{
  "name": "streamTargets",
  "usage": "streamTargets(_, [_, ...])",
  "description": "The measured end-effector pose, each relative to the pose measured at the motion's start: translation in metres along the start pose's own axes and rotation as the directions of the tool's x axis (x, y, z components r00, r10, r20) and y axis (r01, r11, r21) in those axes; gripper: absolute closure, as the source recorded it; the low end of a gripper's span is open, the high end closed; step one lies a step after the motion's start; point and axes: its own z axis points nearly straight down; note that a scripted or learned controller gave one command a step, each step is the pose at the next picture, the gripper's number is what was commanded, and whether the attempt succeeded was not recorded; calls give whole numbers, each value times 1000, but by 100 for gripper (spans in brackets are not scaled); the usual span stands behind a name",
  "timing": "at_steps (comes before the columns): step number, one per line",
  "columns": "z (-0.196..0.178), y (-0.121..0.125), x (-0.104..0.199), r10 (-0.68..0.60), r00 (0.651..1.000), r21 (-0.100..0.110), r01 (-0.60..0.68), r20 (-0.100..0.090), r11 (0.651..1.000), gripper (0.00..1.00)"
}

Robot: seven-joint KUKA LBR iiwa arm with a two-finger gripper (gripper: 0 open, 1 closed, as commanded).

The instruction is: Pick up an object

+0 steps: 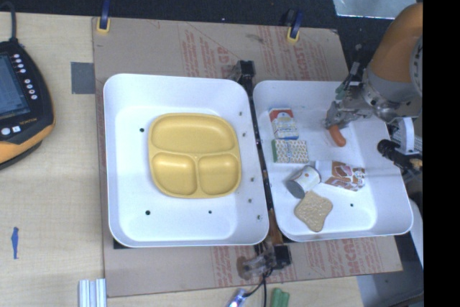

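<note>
Several small objects lie in the right white bin (388, 216). A red, white and blue carton (284, 123) and a green patterned packet (290, 151) are at its left side. A grey and white can (305, 180) lies on its side near the middle, beside a brown and white wrapper (348, 175). A tan cracker (313, 210) sits near the front. A short orange sausage-like piece (336, 136) lies at the back. My gripper (338, 118) hangs right over the far end of that piece and partly hides it.
The left white bin (122, 219) holds a yellow three-compartment plate (194, 154). A black and orange pendant (18, 104) lies at the bench's left edge. Blue clamps (292, 21) pin the cardboard sheet at the back. The arm's orange band (399, 47) sits over the right bin's far right corner.
</note>
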Motion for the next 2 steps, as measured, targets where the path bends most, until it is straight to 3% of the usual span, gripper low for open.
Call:
streamTargets(1, [11,20,56,0,1000,10,0,-3,1000,100])
streamTargets(2, [-91,13,133,1,1000,-4,-1,-3,1000,100])
